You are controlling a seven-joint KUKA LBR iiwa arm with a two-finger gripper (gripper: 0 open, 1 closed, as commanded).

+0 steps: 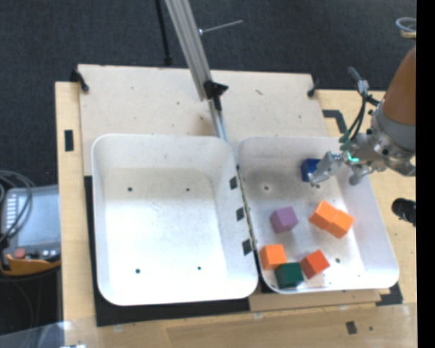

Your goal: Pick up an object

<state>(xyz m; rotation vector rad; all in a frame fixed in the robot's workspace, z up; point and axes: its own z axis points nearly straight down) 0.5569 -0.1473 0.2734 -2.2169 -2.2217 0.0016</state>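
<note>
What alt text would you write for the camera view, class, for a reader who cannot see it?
A grey robot arm reaches in from the right, its gripper over the right bin next to a blue object. That bin also holds a purple cube, a large orange block, two smaller orange blocks and a green block; the left bin sits alongside.

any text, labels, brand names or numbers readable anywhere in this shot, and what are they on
No text can be read anywhere in this view.
The grey device on the floor at the left has a screen or panel, but it is too blurred to read.
The blocks in the right bin, such as the purple block and the large orange block, have plain faces.
The pincer shows no readable marking.
</note>
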